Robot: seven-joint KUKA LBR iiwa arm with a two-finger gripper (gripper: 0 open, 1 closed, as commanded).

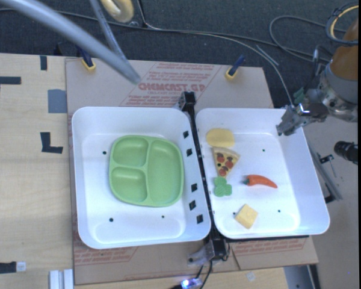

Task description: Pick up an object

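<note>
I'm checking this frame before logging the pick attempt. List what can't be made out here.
- Gripper, camera view: too small and dark to read its state.
- Arm, camera view: cut off by the right edge beyond the wrist.
- Green item by the pizza slice: too small to identify.
- Printed text on the cardboard: partly crossed by a blurred grey pole.

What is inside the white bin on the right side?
The right bin holds five toy foods: a yellow piece, a pizza slice, something green, an orange-red carrot and a cheese cube. None covers another. What lies under them can't be seen.
</note>
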